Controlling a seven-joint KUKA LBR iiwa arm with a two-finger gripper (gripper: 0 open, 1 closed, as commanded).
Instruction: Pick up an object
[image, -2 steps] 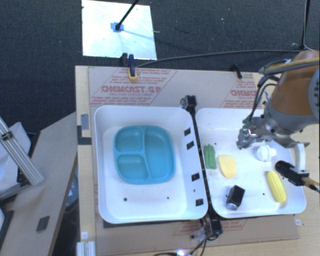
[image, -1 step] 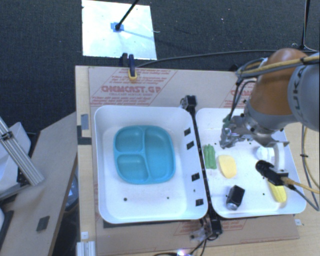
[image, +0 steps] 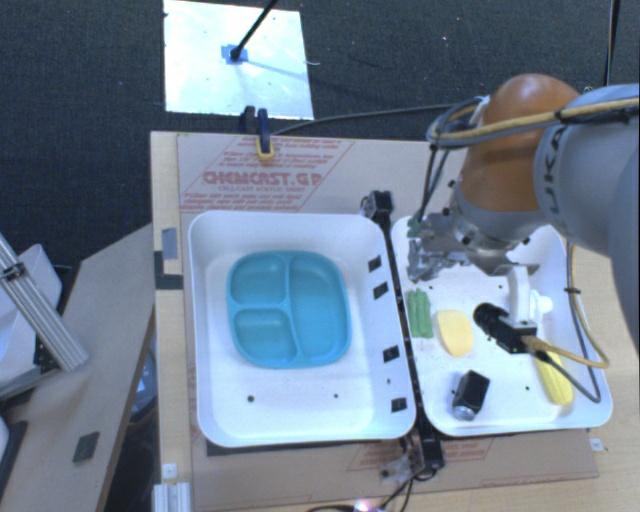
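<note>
The gripper (image: 424, 262) hangs at the upper left of the right bin (image: 520, 420), just above a green piece (image: 416, 312) by the bin's left wall; how wide the claw stands cannot be told. A pale yellow piece (image: 456, 332), a black object (image: 469, 393) and a yellow cob (image: 555, 380) lie nearby. The left bin (image: 300, 405) holds a blue plate (image: 290, 308).

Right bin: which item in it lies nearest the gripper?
The green stick, by the right bin's left wall just below the gripper. The pale yellow piece, black block and bright yellow piece lie farther off.
</note>
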